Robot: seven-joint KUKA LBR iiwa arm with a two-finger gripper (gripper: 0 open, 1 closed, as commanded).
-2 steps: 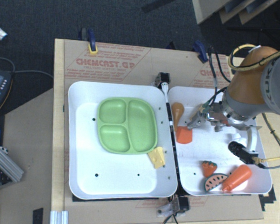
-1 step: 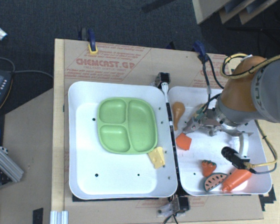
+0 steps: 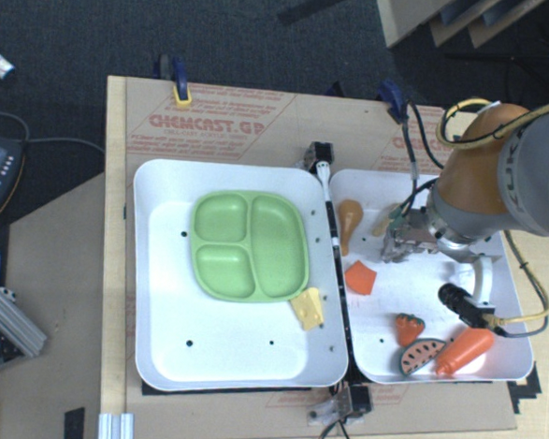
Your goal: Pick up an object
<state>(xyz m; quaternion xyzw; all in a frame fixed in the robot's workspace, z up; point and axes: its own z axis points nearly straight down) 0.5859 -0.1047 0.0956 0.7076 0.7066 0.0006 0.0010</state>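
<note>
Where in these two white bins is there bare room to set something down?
The left bin has bare floor along its near edge, below the green divided plate, and a strip along its left wall. The yellow piece sits by the divider. The right bin is crowded: pear, orange block, strawberry, watermelon slice, carrot and the gripper.

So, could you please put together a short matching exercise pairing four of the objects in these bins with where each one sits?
Things:
1. green divided plate
2. yellow cheese wedge
3. orange cube
4. carrot

Places:
A. near the front right corner of the right bin
B. middle of the left bin
C. left part of the right bin, close to the divider
D. left bin, touching the plate's lower right edge

Pairs: 1-B, 2-D, 3-C, 4-A
</note>
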